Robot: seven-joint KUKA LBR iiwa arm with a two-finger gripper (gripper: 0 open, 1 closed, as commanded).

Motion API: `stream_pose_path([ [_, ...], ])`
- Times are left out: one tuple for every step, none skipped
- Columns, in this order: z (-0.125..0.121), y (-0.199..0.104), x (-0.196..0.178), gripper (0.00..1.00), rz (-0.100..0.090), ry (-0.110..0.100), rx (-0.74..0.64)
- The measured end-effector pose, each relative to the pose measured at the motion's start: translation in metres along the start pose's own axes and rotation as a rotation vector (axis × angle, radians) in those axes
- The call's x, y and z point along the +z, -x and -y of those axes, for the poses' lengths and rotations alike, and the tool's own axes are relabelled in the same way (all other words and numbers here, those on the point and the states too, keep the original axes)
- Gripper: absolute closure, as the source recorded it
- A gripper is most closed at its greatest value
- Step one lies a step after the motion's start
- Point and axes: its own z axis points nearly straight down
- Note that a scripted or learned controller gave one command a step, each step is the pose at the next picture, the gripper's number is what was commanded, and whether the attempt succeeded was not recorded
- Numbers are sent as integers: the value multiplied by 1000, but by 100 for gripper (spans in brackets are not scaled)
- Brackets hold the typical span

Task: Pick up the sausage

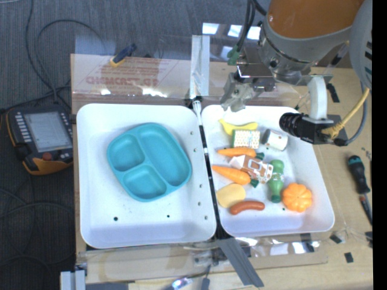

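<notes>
Sausage [247, 207] beside yellow potato [231, 194], below carrot [231, 174]; pumpkin [296, 197] right. Gripper [234, 103] fingers slightly apart, holding nothing.

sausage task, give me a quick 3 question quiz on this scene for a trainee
1. True or false: the sausage lies in the same bin as the blue divided plate.
2. Multiple choice: what touches the sausage's left end? A) the pumpkin B) the pale yellow potato-like piece C) the banana
3. Short answer: where is the gripper relative to the right bin?

Key
1. False: the sausage is in the right bin, the plate in the left bin.
2. B
3. Over the bin's far left corner, well away from the sausage, which lies near the bin's front edge.
</notes>
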Motion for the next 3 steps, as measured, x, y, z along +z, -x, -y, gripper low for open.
stream_pose_path([
  [-14,-93,58,100,-1,-4,207],
  [57,-38,188,100,-1,-7,153],
  [56,11,72,100,0,-1,231],
])
